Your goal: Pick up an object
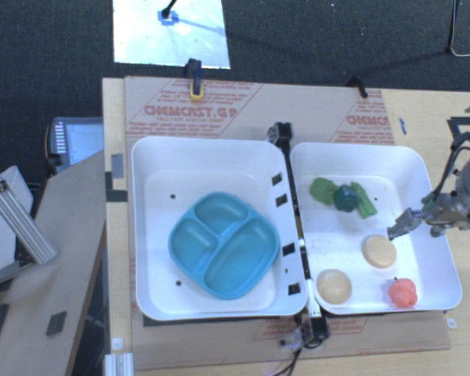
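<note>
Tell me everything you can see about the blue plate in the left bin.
The blue plate is a light blue, rounded-square tray, plastic by its look, moulded into three compartments: two smaller ones toward the back and left, one larger toward the front right. All three look bare. It lies flat on the floor of the left bin, turned at an angle to the walls, nearer the front and right side. Nothing else touches it.

Arm low at right edge, pincer [399, 227] pointing left, nothing between fingers
</note>
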Robot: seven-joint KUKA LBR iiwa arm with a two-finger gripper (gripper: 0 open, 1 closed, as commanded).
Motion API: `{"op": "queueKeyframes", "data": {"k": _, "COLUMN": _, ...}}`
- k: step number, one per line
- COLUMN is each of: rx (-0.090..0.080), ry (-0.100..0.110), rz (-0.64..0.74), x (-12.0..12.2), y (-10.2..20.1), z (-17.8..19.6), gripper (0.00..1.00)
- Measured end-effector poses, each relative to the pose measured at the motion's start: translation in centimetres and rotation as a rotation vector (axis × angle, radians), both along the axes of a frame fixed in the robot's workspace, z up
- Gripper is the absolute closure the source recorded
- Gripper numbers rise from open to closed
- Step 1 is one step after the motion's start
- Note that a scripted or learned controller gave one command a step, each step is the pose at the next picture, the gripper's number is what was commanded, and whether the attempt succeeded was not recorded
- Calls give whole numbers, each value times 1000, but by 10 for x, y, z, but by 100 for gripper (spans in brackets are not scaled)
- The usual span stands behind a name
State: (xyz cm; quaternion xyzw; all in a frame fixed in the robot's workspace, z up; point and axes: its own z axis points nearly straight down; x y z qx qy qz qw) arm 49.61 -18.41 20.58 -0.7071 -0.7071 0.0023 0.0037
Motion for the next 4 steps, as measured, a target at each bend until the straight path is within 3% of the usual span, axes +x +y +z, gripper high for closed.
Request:
{"op": "queueKeyframes", "data": {"k": 1, "rx": -2, "ry": -9, "rz": 3, "x": 3, "y": 0, "z": 4, "gripper": 0}}
{"op": "queueKeyframes", "data": {"k": 3, "rx": 0, "ry": -5, "rz": 1, "x": 6, "y": 2, "z": -97, "gripper": 0}}
{"op": "queueKeyframes", "data": {"k": 4, "rx": -2, "ry": -8, "rz": 1, "x": 7, "y": 3, "z": -122, "gripper": 0}}
